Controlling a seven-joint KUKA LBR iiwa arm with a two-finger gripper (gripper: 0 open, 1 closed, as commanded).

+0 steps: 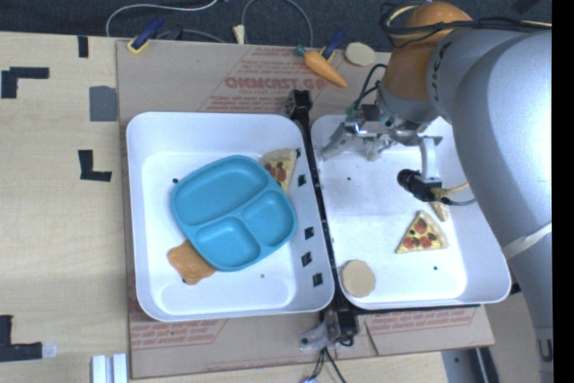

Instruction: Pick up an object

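Two shallow white bins sit side by side on the wooden tabletop (54,193). The grey arm (502,121) bends in from the right, its orange band (421,49) above the wrist, and the pincer (372,139) hangs low over the far end of the right bin (484,278); whether it is wide or narrow cannot be told. In that bin lie a triangular pizza-slice toy (421,234) and a round tan disc (359,278), both apart from the pincer. The left bin (143,193) holds a blue sectioned plastic plate (233,211), with a second pizza-slice toy (281,166) and a flat orange-brown piece (190,263) at its edges.
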